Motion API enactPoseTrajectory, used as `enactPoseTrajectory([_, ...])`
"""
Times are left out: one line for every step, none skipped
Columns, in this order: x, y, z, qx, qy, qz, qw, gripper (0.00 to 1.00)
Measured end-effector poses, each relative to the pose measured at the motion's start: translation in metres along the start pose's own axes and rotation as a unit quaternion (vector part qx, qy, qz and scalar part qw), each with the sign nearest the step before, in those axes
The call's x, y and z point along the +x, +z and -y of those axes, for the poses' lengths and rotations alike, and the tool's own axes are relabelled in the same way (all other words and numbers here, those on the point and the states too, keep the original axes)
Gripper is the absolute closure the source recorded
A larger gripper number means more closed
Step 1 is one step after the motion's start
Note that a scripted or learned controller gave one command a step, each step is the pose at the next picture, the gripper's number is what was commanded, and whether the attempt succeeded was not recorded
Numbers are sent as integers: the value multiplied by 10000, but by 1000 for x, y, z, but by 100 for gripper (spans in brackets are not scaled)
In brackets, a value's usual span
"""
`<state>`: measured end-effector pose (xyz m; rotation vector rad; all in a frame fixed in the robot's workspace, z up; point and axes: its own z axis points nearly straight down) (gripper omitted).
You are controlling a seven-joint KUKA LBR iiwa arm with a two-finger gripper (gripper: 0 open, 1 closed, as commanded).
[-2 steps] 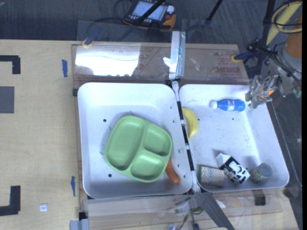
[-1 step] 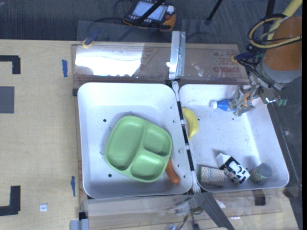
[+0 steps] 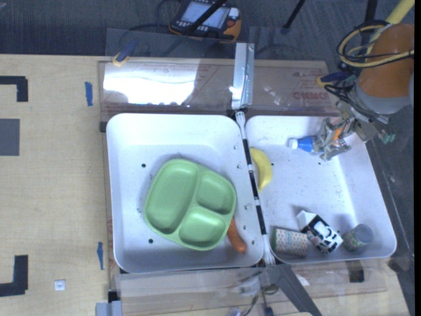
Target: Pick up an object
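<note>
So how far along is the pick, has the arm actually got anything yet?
Nothing looks picked yet. The gripper is low in the right bin, right beside the blue-and-white tube; whether it grips the tube isn't clear. The banana, paper cup and green divided plate lie untouched. Securing and lifting remain.

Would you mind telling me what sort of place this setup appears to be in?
Probably a robotics lab bench for grasping trials: a robot arm reaches over two white bins holding assorted items such as a green plate and a banana, with a control pendant lying behind.

Robot lab — bench [image 3: 46, 176], bins [image 3: 125, 137]
</note>
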<state>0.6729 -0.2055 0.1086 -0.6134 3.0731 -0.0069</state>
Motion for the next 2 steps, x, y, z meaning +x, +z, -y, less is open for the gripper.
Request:
enactPoseTrajectory([-5,-57,-21,-12,-903,22,9959,0])
enactPoseTrajectory([-2,20,-16,-16,-1806,12,9836,0])
